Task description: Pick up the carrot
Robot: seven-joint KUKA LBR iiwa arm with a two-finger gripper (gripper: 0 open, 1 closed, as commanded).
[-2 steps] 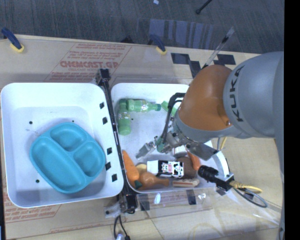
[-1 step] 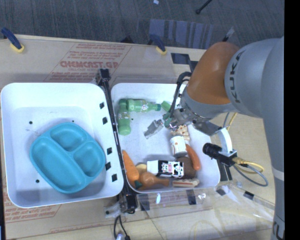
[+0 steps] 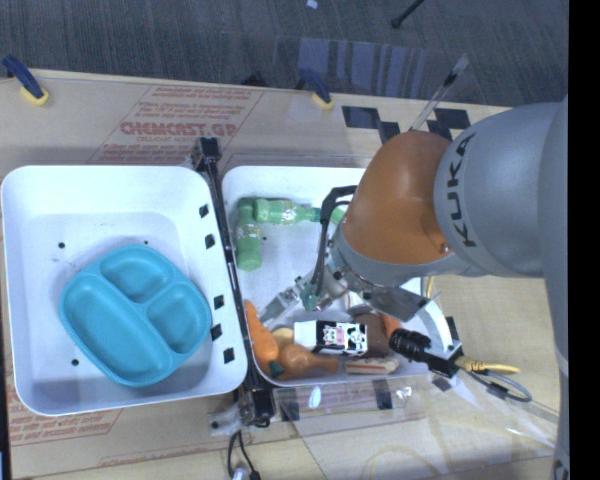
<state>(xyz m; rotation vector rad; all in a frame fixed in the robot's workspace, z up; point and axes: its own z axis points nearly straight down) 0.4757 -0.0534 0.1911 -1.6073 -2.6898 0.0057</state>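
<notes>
We counted two white bins side by side on the surface [image 3: 130, 118]. We took the right bin [image 3: 280, 183] as our landmark. The left bin [image 3: 30, 218], just beside it, held one blue plate [image 3: 135, 313] with three compartments.

One carrot [image 3: 262, 340] lay in the right bin, in its near left corner, close against the wall shared with the left bin. Just right of the carrot sat a cluster of small items we could not fully separate: one black-and-white box [image 3: 340, 337], one brownish piece [image 3: 305, 363] below it, and one dark brown lump [image 3: 385, 328] at its right. Toward the bin's far left we counted two green bottles, one lying along the far wall [image 3: 273, 211] and one [image 3: 249, 248] standing off from it toward the carrot.

One arm [image 3: 480, 198] reached over the right half of this bin. Its gripper [image 3: 315, 293] hung near the bin's middle, above and right of the carrot and apart from it. We could not tell whether the fingers were open or closed.

Outside the bin, past its near right corner, lay one pair of scissors [image 3: 495, 373].
</notes>
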